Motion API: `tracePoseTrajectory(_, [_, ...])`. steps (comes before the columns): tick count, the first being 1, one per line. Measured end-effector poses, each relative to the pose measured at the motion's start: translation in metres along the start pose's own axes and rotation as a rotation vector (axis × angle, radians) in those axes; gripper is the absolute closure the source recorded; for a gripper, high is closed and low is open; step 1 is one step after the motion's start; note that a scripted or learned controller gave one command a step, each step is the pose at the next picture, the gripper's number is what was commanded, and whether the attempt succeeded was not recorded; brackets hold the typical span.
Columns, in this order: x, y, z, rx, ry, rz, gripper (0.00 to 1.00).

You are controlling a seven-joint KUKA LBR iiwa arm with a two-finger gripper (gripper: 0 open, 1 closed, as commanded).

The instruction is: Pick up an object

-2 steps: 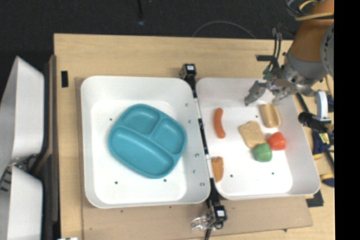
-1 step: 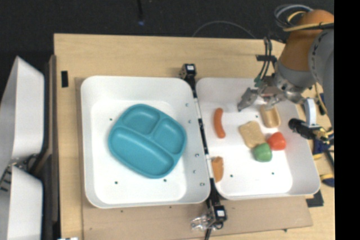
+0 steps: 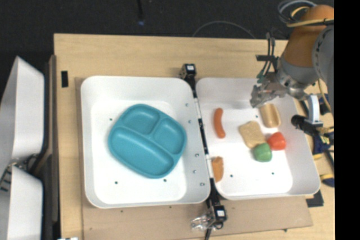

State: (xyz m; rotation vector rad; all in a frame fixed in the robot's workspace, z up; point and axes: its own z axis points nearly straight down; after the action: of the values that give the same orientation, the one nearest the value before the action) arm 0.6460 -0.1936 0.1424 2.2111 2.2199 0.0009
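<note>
The gripper [image 3: 263, 94] hangs just above the bun [image 3: 270, 115] in the right bin [image 3: 281, 187]; whether its fingers are parted, I cannot tell. The bun looks light, smooth and rigid, best pinched across its narrow middle.

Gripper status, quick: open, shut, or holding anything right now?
Gripper: cannot be told. It sits over the right bin, just above the tan bread-like piece, with nothing visibly held.
</note>
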Motion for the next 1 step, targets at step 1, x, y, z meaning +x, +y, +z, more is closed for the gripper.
tracePoseTrajectory(1, [-0.0026,0.0026,-0.0439,0.000,0.005,0.001,1.00])
